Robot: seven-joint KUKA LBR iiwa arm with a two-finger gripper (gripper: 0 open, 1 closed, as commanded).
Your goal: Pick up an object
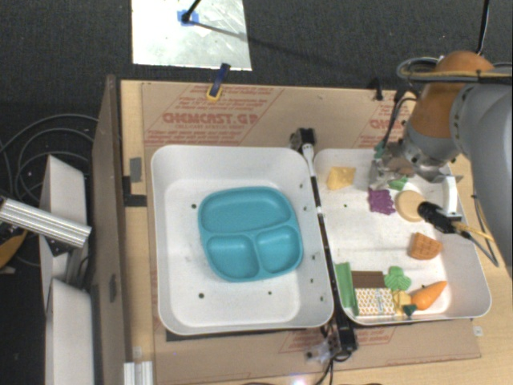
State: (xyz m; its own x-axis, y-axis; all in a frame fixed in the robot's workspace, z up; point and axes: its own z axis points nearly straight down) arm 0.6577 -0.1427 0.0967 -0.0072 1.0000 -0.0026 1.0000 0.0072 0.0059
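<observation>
The claw (pixel 388 169), grip unreadable, hangs between cheese wedge (pixel 341 177) and purple grapes (pixel 381 201).

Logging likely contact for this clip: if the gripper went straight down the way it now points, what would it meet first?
Probably the purple toy, which lies just below the gripper in the right bin. The yellow cheese wedge sits off to the side. Depth is unclear from this slanted view.

1. You see a dark carpeted floor (pixel 337 14) around the bench.
2. A shiny metal sheet (pixel 191 22) lies on it at top.
3. Black cables (pixel 40 147) coil at left, near a white frame (pixel 60 295).
</observation>
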